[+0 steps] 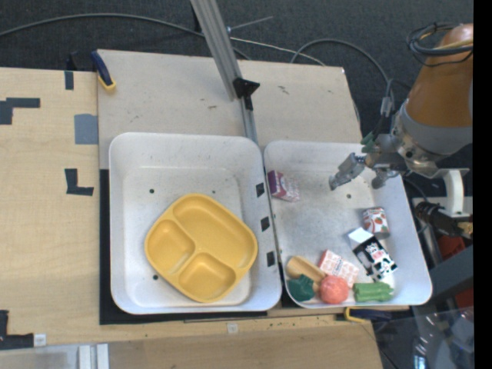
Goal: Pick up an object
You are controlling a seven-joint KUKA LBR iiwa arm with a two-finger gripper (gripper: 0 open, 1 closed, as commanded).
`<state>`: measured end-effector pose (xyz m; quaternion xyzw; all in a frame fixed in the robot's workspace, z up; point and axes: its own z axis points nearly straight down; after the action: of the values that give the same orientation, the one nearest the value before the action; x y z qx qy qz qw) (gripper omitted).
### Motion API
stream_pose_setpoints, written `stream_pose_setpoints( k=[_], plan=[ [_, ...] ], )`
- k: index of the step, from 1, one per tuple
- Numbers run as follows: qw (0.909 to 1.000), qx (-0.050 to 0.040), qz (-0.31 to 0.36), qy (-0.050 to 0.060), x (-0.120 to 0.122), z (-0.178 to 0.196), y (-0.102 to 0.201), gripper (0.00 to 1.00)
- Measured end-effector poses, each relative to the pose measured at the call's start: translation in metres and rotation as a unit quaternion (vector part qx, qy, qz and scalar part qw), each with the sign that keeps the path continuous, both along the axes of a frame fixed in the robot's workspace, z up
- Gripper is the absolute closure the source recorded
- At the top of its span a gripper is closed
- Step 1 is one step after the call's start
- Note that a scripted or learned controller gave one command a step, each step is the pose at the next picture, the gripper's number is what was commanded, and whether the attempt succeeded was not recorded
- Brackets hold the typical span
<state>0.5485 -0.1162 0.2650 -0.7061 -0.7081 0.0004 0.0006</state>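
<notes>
In the right bin [400, 206], the gripper [360, 173] hangs with fingers spread, empty, above small packets whose labels are unreadable.

No readable text anywhere. The small cartons in the right bin [415, 279] carry printed graphics: purple pack [284, 185], red-and-white box [375, 221], black-and-white cow-pattern carton [374, 256], pink checkered pack [338, 265]. All lettering too small and blurred to make out

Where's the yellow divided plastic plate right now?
The yellow divided plastic plate lies in the left white bin, toward its near side.
</notes>
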Motion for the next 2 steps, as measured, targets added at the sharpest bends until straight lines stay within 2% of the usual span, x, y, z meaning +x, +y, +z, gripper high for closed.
stream_pose_setpoints(
  k=[1, 2],
  plan=[
    [1.0, 0.0, 0.0, 0.0, 0.0, 0.0, 0.0, 0.0],
    [1.0, 0.0, 0.0, 0.003, 0.002, -0.064, 0.002, 0.0]
  ],
)
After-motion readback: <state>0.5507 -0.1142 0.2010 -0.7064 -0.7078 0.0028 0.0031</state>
